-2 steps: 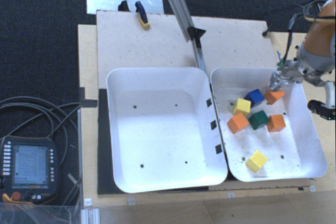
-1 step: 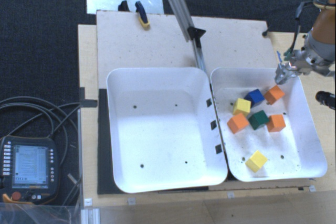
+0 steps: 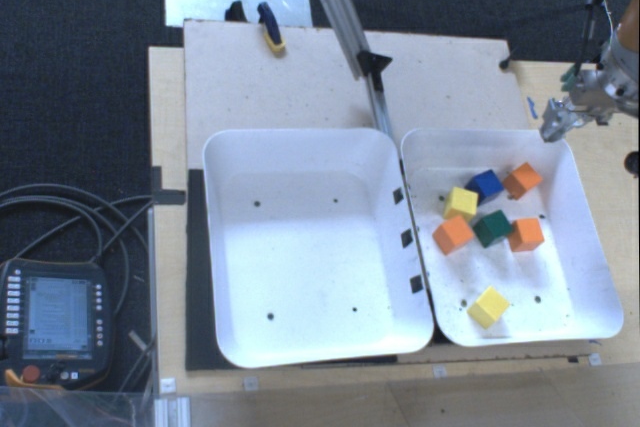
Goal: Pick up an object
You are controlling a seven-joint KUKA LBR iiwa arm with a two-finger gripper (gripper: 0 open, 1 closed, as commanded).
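Blocks [image 3: 492,228] lie in the right bin [image 3: 590,255]; gripper [image 3: 556,122] state: cannot tell.

Two white bins [image 3: 300,155] sit on a pale tan bench [image 3: 440,75] over dark carpet [image 3: 80,35]. In the right bin: a blue cube [image 3: 486,184], a dark green cube [image 3: 492,228], three orange cubes [image 3: 522,180] and two yellow cubes [image 3: 461,203]. A grey and black teach pendant [image 3: 55,320] has a pale screen. The clamp [image 3: 270,27] is blue and yellow.
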